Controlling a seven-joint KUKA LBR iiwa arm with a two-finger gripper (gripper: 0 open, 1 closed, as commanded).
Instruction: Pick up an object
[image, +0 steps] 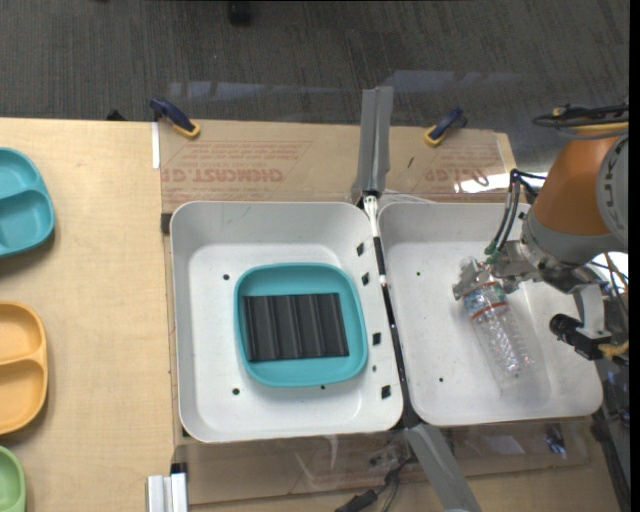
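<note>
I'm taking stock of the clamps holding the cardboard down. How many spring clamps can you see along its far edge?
2. One blue-and-yellow spring clamp grips the cardboard's far left corner, and a second spring clamp sits at the far edge above the right bin. The arm could hide others.

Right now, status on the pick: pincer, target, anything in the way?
Pincer at the top end of the clear plastic bottle, right bin. Grasp unconfirmed. Bottle lying flat on bin floor. Nothing near it.

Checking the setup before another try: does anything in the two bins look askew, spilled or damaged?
Nothing looks spilled or broken. The clear plastic bottle lies on its side, slanted, in the right bin, with the gripper at its upper end. The teal tray sits flat in the left bin.
</note>
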